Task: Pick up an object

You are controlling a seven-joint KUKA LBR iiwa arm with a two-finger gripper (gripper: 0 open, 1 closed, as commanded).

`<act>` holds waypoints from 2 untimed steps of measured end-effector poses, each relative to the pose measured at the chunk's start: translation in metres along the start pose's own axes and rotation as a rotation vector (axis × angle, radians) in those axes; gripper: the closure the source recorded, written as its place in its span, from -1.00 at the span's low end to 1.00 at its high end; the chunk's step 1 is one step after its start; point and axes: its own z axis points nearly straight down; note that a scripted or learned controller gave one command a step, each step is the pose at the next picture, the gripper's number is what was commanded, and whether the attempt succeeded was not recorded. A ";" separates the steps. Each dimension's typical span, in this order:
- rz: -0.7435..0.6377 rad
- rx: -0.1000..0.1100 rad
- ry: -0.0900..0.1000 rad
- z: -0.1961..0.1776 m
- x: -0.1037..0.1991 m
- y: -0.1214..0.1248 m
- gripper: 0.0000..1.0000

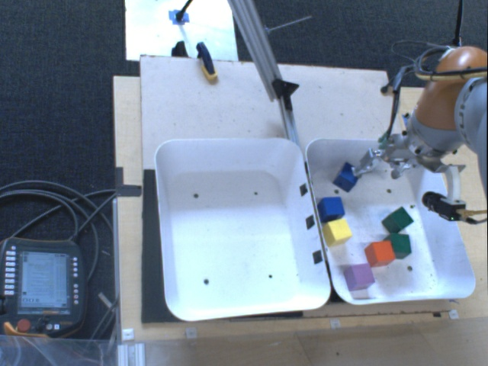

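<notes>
Bench (229, 105): pale board on dark carpet, carrying both bins side by side.
Left bin (171, 280): white, shallow, a few dark specks on its floor.
Right bin (450, 280): white, touching the left bin along the middle edge, with all the blocks inside.
Arm (450, 97): grey with an orange band, reaching in from the right, over the far right corner of the right bin.
Pole (255, 36): grey metal, slanting from the far edge down toward the seam between the bins.
Control pad (38, 284): on the carpet at near left, cables looping away from it.
Claw (364, 166): pointing left over the far part of the right bin, tips at a tilted dark blue block (345, 178); too small to tell how wide the claw stands or whether the block sits between the tips.
Blue block (330, 208): near the left wall of the right bin, just nearer than the tilted one.
Yellow block (337, 232): touching the blue one on its near side.
Green blocks: one (397, 220) toward the right, a second (401, 245) just nearer.
Orange block (379, 253): touching the second green block on its left.
Purple block (358, 276): nearest of all, by the near rim.
</notes>
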 end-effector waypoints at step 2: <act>0.001 0.003 -0.002 -0.075 0.007 0.004 1.00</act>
